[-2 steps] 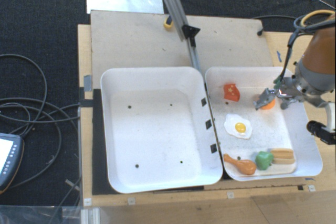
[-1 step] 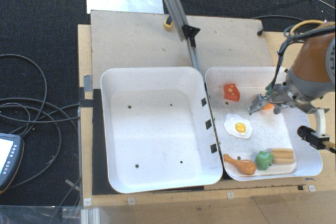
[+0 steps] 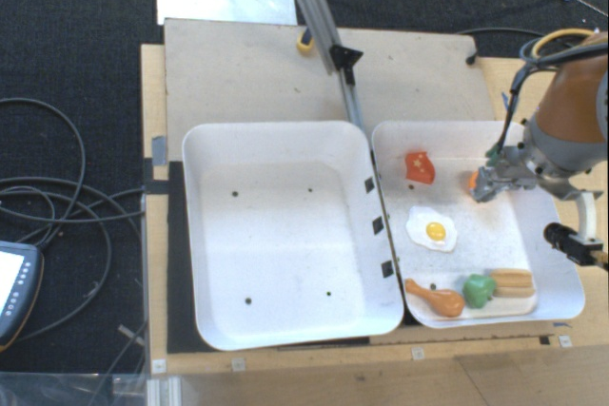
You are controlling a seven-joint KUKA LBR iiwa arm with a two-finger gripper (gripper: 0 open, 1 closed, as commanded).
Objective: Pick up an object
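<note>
Gripper [image 3: 487, 185] low in right bin [image 3: 561, 304], near its far edge, beside small orange object [image 3: 473, 180] – fingers' state: cannot tell. Object looks light, rigid plastic, likely slippery – best pinched across its middle. 5 toys in bin.

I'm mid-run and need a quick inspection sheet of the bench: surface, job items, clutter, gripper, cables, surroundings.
Surface: bench bears left bin and right bin, side by side.
Job's things: all in the right bin: red piece, fried egg, drumstick, green piece, hot dog bun, an orange item partly hidden by the gripper.
Clutter: nothing seen.
Gripper: gripper low at the right bin's far right side; jaws too small to judge.
Cables: loops on the floor at left; yellow cable at the arm.
Surroundings: dark carpet, pendant screen, slanted metal pole.
</note>
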